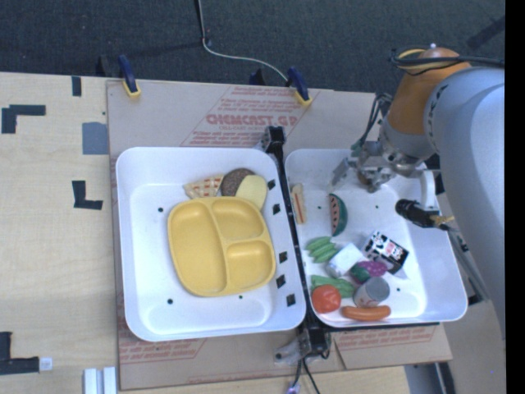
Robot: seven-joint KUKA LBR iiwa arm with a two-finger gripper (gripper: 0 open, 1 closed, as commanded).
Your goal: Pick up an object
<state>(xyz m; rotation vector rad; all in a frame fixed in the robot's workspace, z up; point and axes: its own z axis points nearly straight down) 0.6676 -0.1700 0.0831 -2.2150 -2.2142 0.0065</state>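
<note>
My gripper (358, 176) hangs over the far part of the right bin (447, 302), open with nothing between its fingers. A watermelon slice (336, 213) lies just below and left of it. Toward the front of that bin lie green pea pods (321, 247), a white block (346, 258), a black-and-white carton (385, 251), a purple piece (373, 268), a grey can (374, 290), a red tomato (326, 299) and an orange sausage (367, 311). A tan stick (298, 203) lies against the bin's left wall.
The left bin (135, 220) holds a yellow divided plate (221, 245), with a waffle piece (205, 188), a brown round (236, 179) and a pale yellow piece (253, 192) behind it. A black divider (283, 220) separates the bins. The arm (459, 121) covers the right bin's far right side.
</note>
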